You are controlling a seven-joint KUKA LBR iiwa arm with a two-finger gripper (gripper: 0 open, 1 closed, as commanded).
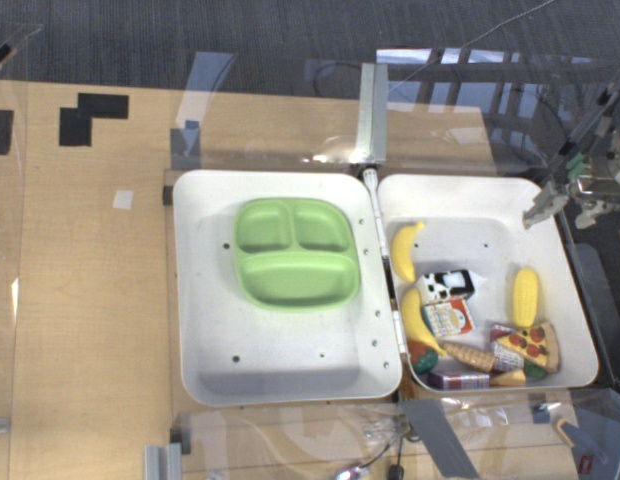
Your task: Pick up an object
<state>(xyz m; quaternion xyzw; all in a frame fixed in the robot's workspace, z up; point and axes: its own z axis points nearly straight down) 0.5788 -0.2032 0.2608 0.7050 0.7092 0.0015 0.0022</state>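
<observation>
Front edge of right bin: a cluster of toy food is packed along the near wall of the right bin; a slice of pizza lies at the near right, a dark flat packet is seen beside the near wall, and a tan, carrot-like stick is laid across between them.
Near left of right bin: a yellow banana is curved along the divider side, with a small red and green piece at its lower end.
Middle of right bin: a small carton with a red and white label is lying just beside the banana, and a black and white item is touching its far edge.
Right side of right bin: a yellow corn cob is set upright in the view, just above the pizza slice and apart from the carton.
Far left of right bin: a second, smaller banana is seen close to the divider, beyond the first.
Left bin: a green divided plate is resting near the middle of the left bin, with its two small compartments on the far side.
Gripper: the gripper is seen over the far right corner of the right bin, above its rim and well apart from every toy; nothing is seen between its fingers, and it cannot be told whether they are apart or together.
Bench: both bins are borne side by side, touching along a shared divider, on a light wooden bench.
</observation>
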